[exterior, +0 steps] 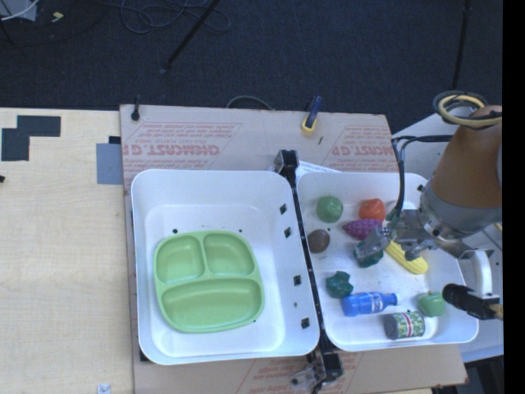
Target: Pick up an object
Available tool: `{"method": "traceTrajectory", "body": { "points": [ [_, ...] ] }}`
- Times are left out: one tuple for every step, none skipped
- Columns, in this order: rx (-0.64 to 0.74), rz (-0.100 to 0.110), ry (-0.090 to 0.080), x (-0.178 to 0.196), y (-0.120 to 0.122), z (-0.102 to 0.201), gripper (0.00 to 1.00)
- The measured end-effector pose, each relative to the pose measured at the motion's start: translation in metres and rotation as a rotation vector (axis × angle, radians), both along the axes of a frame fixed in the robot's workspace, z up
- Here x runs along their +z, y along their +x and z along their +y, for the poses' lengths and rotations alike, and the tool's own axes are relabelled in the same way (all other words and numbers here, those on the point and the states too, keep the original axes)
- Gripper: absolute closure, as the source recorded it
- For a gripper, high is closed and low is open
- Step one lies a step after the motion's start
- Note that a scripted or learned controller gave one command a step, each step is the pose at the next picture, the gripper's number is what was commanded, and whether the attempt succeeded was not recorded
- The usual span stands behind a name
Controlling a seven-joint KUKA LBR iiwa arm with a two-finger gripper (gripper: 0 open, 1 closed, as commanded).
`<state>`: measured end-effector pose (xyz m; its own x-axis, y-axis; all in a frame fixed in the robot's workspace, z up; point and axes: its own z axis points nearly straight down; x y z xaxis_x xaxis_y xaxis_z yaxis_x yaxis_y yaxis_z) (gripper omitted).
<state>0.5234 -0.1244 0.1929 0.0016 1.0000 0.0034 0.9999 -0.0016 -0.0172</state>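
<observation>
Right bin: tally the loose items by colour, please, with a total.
Green: 4 – round ball, dark lump under the gripper, dark lump, pale piece
Orange: 1
Purple: 1
Brown: 1
Yellow: 1
Blue bottle: 1
Can: 1
Total: 10

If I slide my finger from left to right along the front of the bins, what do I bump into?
Green plate → dark green toy → blue bottle → little can → light green thing.

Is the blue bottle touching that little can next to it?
Apart. The camera view shows white bin floor between the blue bottle and the can, which lies lower right of it.
</observation>
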Motion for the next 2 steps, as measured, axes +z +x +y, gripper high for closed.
{"method": "traceTrajectory", "body": {
  "points": [
    [0.002, -0.013, -0.002, 0.007, 0.003, 0.000, 0.00],
    [0.002, -0.009, -0.001, -0.037, 0.001, 0.000, 0.00]
  ]
}}
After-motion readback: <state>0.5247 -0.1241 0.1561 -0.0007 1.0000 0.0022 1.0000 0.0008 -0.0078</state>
